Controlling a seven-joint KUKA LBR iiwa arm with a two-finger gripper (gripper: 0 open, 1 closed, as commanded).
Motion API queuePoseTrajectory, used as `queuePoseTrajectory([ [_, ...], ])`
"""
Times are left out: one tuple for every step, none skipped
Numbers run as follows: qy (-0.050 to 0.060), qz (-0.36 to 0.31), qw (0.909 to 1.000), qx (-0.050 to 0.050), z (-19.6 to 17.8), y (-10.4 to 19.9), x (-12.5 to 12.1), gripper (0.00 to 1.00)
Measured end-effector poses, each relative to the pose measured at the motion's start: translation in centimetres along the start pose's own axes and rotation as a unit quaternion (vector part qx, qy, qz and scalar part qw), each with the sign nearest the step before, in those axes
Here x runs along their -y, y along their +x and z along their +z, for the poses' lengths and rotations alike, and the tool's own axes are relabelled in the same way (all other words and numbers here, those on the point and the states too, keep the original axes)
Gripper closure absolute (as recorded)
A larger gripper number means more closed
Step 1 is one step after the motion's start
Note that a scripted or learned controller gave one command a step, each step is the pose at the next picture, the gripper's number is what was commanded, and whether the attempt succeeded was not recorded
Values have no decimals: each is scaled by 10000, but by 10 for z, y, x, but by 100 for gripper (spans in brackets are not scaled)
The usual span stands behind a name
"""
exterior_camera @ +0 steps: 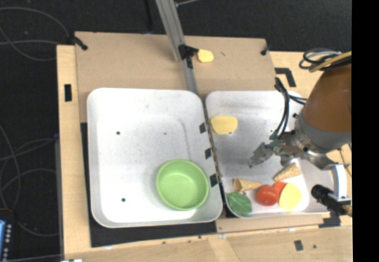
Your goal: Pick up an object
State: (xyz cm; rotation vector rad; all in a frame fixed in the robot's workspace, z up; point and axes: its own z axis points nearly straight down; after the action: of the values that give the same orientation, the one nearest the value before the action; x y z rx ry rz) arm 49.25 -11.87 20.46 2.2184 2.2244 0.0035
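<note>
The pincer (259, 156) hovers over the right bin (249, 107) at the frame's right — fingers spread wide, holding nothing — above a red object (267, 195).

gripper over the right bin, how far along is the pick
Done: the arm has reached into the right bin, and the gripper sits low above its bare floor. In hand: nothing visibly held. Left: the grasp and lift. The red piece, yellow round piece, green leaf-like piece and tan wedge lie at the bin's near edge, the pale yellow piece by the divider.
</note>
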Motion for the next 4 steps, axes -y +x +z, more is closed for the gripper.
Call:
queuePoseTrajectory([
  [-5, 12, 10000, 1, 0, 0, 0, 0],
  [25, 24, 10000, 15, 44, 1, -4, 0],
  [4, 21, 10000, 21, 105, 1, -5, 0],
  [-2, 19, 10000, -1, 104, 1, -5, 0],
])
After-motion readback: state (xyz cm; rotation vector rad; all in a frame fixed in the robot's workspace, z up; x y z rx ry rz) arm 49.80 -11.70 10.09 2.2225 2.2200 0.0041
